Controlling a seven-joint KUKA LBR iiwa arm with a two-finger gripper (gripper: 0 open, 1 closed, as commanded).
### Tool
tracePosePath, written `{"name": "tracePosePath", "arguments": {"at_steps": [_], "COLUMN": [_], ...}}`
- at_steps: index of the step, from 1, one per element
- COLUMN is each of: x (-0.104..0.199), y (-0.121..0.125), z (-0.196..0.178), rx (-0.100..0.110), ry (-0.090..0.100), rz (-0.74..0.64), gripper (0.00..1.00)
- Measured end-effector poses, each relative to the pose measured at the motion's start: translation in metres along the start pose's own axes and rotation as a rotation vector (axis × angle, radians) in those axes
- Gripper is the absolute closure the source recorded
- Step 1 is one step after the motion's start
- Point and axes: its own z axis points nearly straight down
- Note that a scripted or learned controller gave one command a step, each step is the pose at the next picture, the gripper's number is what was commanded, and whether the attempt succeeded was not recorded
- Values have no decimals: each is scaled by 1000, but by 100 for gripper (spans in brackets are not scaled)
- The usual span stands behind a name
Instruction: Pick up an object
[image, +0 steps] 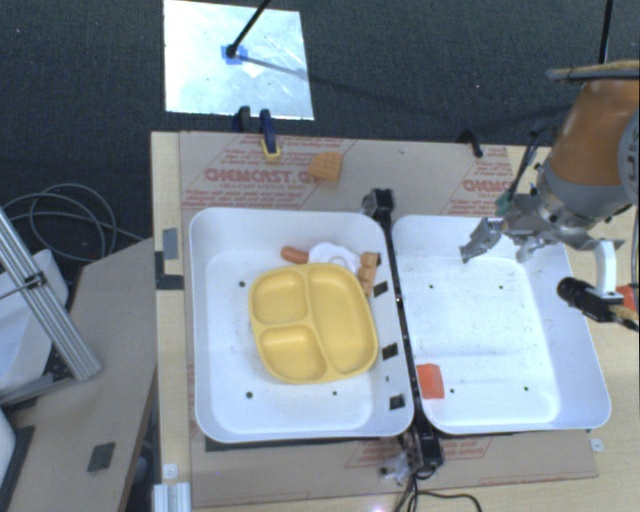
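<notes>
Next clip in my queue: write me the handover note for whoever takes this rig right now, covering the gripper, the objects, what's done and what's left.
Gripper: above the right bin's far edge, nothing between its fingers.
Left bin: yellow divided plate; beyond it an orange sausage-shaped piece, a white item and a small tan piece.
Right bin: orange block in the near-left corner.
Done: nothing picked up.
Left: choose an object, descend, grasp, lift. The orange block looks the easiest reach.
</notes>
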Motion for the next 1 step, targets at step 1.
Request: {"name": "tracePosePath", "arguments": {"at_steps": [1], "x": [91], "y": [-99], "z": [-75], "rx": [0], "ry": [4], "rz": [-9], "gripper": [0]}}
